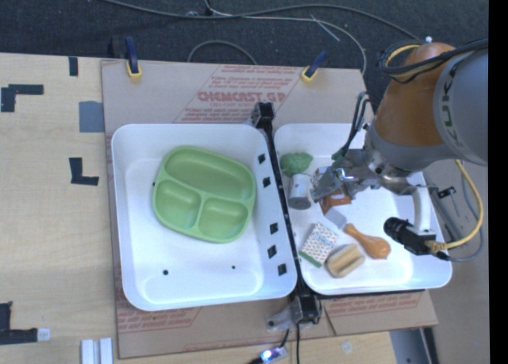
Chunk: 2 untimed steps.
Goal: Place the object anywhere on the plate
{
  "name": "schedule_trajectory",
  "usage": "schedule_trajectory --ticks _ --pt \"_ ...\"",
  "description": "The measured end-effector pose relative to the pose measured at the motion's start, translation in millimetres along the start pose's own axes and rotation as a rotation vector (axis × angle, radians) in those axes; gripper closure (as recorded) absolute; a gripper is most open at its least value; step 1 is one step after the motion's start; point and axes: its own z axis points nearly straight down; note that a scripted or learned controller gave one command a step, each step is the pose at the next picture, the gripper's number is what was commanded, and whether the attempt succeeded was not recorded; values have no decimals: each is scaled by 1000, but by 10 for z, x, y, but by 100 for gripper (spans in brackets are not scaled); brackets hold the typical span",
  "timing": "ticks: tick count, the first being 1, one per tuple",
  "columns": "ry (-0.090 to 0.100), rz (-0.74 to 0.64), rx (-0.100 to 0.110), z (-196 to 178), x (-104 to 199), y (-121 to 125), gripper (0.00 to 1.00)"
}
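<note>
A light green divided plate (204,193) lies tilted in the left white bin (143,275). My gripper (335,185) hangs low over the left part of the right bin (413,275), reaching in from the right. Right under it lies a small orange-brown object (336,199), partly hidden by the gripper. A grey cylinder (299,194) stands just left of the gripper, close to the divider between the bins.
In the right bin are a green leafy item (296,162) at the back left, a grey flat piece (337,216), an orange drumstick (367,243), a tan bread roll (344,260) and a checkered packet (319,243).
</note>
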Motion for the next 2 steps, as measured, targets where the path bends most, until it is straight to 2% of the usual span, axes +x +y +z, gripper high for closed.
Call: schedule_trajectory --ticks 1,2 --pt "0 -1 0 74 548 -41 100" --pt "0 -2 -2 -105 1081 -118 100"
